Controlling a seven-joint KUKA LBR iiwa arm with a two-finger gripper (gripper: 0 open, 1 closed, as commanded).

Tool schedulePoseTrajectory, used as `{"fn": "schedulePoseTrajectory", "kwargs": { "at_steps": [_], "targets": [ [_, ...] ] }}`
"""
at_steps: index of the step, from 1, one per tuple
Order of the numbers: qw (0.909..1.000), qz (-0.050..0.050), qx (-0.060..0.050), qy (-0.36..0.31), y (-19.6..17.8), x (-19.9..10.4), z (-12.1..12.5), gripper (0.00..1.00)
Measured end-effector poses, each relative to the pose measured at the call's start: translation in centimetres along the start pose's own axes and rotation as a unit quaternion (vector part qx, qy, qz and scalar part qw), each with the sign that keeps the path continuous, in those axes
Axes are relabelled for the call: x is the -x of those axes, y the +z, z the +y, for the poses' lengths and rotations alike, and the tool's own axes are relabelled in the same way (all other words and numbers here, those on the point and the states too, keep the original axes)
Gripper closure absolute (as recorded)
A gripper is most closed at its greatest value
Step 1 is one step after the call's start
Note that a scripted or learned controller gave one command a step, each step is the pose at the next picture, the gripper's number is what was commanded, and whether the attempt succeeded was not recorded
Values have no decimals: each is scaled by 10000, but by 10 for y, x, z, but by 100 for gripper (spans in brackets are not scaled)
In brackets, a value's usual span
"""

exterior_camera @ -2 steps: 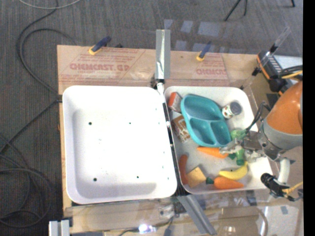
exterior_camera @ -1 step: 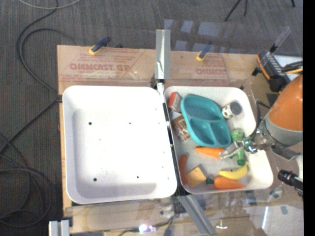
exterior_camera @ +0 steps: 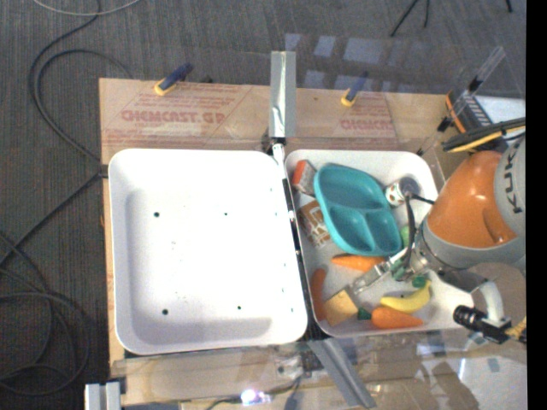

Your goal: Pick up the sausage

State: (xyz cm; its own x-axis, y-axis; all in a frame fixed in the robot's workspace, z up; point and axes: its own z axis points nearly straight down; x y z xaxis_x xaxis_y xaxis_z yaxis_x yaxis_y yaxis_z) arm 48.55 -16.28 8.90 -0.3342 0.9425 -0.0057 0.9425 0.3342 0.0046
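Sausage, reddish and rounded, lies by the right bin's left wall, beside a tan block. Gripper hovers near carrots and a banana; whether its fingers are apart is unclear. A teal divided dish sits behind.

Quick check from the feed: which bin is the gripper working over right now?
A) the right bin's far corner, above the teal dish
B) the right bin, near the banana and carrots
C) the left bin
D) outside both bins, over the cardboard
B: the gripper sits low in the right bin, just beside the banana and the carrot, nearer the camera than the teal divided dish.
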Motion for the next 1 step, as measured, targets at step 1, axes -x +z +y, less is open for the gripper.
{"fn": "schedulePoseTrajectory", "kwargs": {
  "at_steps": [1],
  "targets": [
    [9993,18,-23,-377,-125,64,-6,0]
  ]
}}
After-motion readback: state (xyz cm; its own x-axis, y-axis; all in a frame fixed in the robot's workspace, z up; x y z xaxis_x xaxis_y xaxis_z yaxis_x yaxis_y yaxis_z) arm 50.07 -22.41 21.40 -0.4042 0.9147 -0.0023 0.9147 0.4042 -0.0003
